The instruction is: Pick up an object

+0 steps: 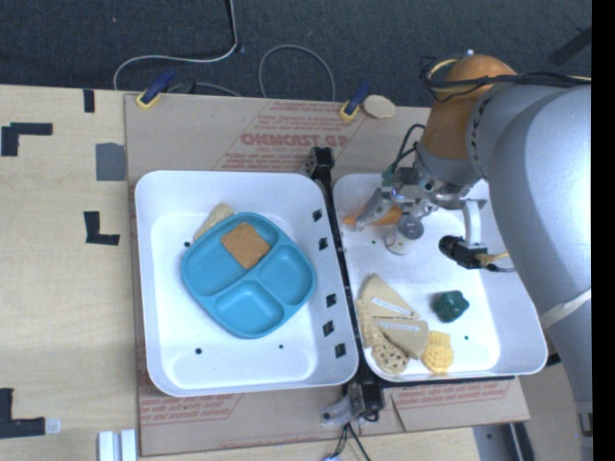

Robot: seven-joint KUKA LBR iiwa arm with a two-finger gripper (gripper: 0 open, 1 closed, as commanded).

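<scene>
My gripper [399, 233] hangs low over the upper part of the right bin [519, 339], under the orange-banded wrist. An orange carrot-like piece [368, 217] lies right beside it on its left, touching or nearly touching it. Further down the same bin sit a dark green lump [449, 304], tan wedge-shaped pieces [385, 300], a yellow corn piece [438, 353] and a pale waffle-like biscuit [388, 356]. In the left bin [163, 353] a blue divided plate [252, 281] carries a brown square cracker [246, 245].
A tan piece [213, 221] pokes out from under the plate's upper left edge. The black divider [332, 257] between the bins runs just left of the gripper. The grey arm covers the right bin's right side. A cable loops behind the bins.
</scene>
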